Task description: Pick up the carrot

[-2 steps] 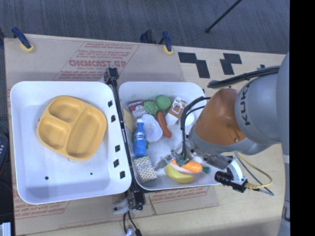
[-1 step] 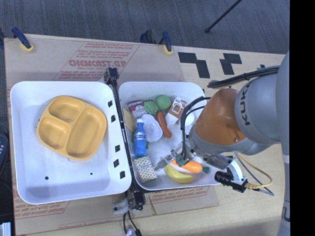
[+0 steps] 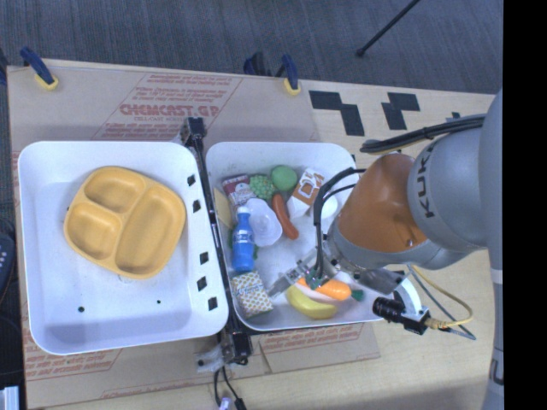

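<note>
Reaching in from three o'clock, the arm (image 3: 402, 207) is shown bent low over the right bin (image 3: 342, 155), its orange band above the wrist being the most prominent part. The gripper (image 3: 313, 278) is seen near the bin's five o'clock region, directly over a cluster of toy food. Whether the fingers are apart or together cannot be told, since the wrist hides them from above.

The carrot (image 3: 334, 290), an orange piece with a green tip, is seen at the bin's five o'clock corner, resting against a yellow banana (image 3: 309, 304) and just beside the gripper. It is judged that the low wrist posture serves an approach to this piece; no grasp can be confirmed.

Elsewhere in the right bin are held a blue bottle (image 3: 244, 240) near the centre-left, a green round item (image 3: 284, 178) toward twelve o'clock, a slender orange-red piece (image 3: 285, 216) below it, a small carton (image 3: 308, 188) at one o'clock and a patterned packet (image 3: 252, 295) at seven o'clock.

The left bin (image 3: 51, 331) is occupied by a yellow divided plate (image 3: 125, 221), set toward ten o'clock of its floor.
</note>
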Controlling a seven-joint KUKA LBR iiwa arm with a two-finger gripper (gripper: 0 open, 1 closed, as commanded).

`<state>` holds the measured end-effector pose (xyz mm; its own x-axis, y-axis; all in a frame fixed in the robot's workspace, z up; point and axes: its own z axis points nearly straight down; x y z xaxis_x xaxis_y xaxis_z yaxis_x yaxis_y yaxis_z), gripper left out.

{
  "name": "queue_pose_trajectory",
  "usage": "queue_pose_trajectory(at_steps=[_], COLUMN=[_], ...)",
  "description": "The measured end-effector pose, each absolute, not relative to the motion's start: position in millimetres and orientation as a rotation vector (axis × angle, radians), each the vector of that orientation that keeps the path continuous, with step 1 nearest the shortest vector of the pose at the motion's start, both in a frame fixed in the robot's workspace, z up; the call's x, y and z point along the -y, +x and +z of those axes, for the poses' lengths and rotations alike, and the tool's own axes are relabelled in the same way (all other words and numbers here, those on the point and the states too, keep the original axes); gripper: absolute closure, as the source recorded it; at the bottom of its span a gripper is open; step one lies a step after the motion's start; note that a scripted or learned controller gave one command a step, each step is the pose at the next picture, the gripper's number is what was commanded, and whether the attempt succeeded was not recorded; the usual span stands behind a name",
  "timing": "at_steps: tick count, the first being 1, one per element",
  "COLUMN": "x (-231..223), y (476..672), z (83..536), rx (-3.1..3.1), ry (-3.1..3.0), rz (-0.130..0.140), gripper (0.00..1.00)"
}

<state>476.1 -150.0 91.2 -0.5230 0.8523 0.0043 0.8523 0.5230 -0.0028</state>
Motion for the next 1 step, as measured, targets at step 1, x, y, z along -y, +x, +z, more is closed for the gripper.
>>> queue_pose_trajectory(at_steps=[1], x=[149.9], y=[476.1], z=[91.2], rx=[2.737], ry=[-1.532], rz=[0.001], gripper=[0.0])
